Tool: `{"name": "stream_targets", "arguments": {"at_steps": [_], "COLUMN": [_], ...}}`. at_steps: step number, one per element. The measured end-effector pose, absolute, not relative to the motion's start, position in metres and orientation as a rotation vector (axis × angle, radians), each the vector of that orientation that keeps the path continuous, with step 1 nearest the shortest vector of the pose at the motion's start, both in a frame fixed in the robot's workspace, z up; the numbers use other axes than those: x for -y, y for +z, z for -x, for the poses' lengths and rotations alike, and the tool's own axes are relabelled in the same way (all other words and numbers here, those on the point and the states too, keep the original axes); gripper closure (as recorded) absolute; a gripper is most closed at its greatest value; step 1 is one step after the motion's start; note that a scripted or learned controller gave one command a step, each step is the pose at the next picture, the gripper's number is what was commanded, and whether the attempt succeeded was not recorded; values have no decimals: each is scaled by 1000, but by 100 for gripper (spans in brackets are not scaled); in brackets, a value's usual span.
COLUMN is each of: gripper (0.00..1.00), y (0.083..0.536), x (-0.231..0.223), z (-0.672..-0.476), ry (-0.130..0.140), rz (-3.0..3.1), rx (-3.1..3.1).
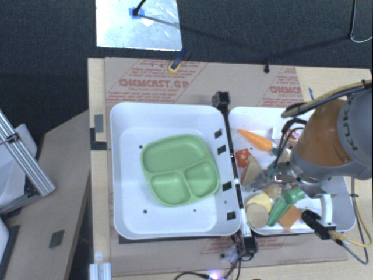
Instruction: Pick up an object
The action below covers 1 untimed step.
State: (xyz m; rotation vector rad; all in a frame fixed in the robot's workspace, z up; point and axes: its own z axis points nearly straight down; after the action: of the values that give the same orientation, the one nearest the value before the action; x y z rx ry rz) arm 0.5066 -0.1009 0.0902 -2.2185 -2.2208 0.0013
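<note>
The right bin (252, 119) holds several toy foods. An orange carrot (256, 139) lies toward its back, and a small red piece (242, 155) sits by the left wall. In front of that is a tan wedge (251, 171). Near the front lie a pale yellow round piece (259, 203), a green piece (284, 204) and an orange block (290, 217). My gripper (278, 177) hangs low over the middle of this bin, just right of the tan wedge and above the green piece. The wrist hides what lies directly under it.
The left bin (128, 156) holds a green divided plate (178, 169). A black divider (228, 156) runs between the two bins. The arm's grey and orange body (332, 142) covers the right half of the right bin.
</note>
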Motion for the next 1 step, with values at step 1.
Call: {"name": "stream_targets", "arguments": {"at_steps": [1], "gripper": [100], "y": [103], "x": [101], "z": [-508], "ry": [-2], "rz": [2222], "rx": [2223]}}
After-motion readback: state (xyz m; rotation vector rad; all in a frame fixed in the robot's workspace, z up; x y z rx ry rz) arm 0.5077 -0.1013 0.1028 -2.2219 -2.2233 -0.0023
